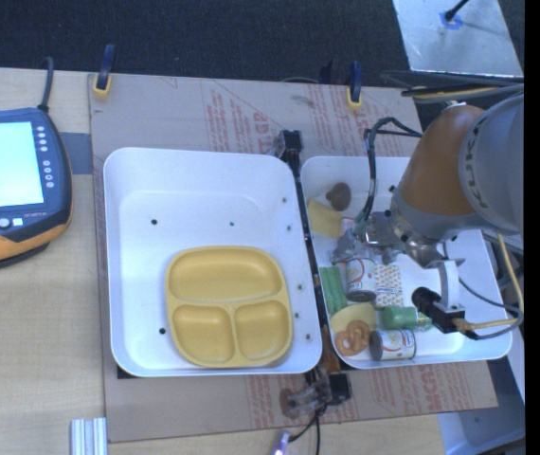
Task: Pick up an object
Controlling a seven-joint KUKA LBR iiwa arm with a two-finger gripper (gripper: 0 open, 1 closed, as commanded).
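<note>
Objects for picking are lying jumbled in the right bin (497, 349): a small can (393, 345) on its side and a pretzel-like brown ring (352, 337) nearest me, a green bottle (401, 318) just behind them, and a brown lump (338, 195) sitting at the far end beside a pale yellow piece (325, 218). Over the middle of that bin the gripper (357, 245) is hanging low above the clutter, and I cannot tell how it is set. Beside it, the left bin (137, 188) is carrying a yellow divided tray (228, 305), while a tablet-like screen (9, 173) is resting on the bench at far left.
</note>
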